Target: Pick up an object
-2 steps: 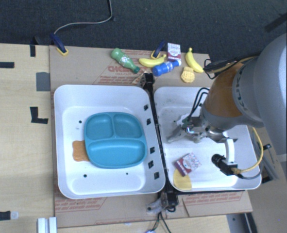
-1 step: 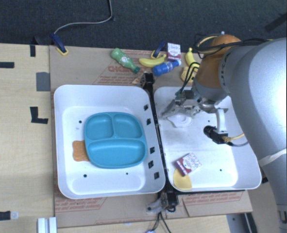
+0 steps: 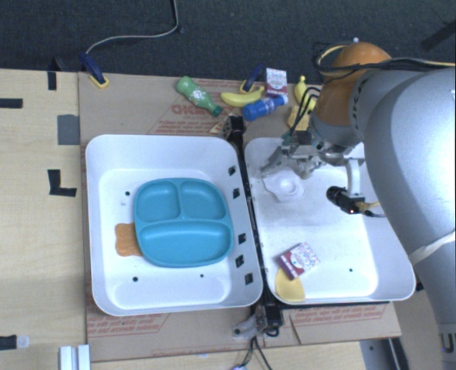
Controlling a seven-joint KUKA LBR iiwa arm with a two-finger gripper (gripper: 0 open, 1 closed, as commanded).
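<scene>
Bench: two shallow white plastic bins (image 3: 96,206) side by side.
Gripper (image 3: 288,169): mine, spread wide, empty, poised over small clear plastic cup (image 3: 283,185) to grasp it.

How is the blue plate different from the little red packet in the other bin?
The blue plate is far bigger than the red packet. The plate is one plain colour with three compartments; the packet is red and white with print too small to read. The plate lies in the left bin partly covering an orange thing; the packet lies in the right bin beside a yellow thing. Both lie flat.
</scene>
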